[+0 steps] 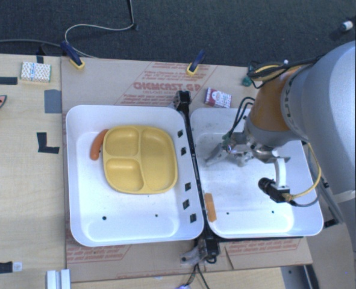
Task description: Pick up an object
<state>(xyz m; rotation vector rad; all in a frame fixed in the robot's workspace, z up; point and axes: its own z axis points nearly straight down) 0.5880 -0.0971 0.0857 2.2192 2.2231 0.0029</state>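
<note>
In the left bin lies a yellow divided plate, with an orange sausage-shaped piece tucked against its left edge. A small orange piece rests in the right bin, at the lower left by the dividing wall. My gripper is low in the upper left of the right bin, pointing left, a good way above the small orange piece. I see nothing held in it.
The grey arm and its orange band cover the right bin's upper right. A black cable loop hangs over the bin's middle. A red and white packet lies on the cardboard behind the bins. Black clips line the wall between them.
</note>
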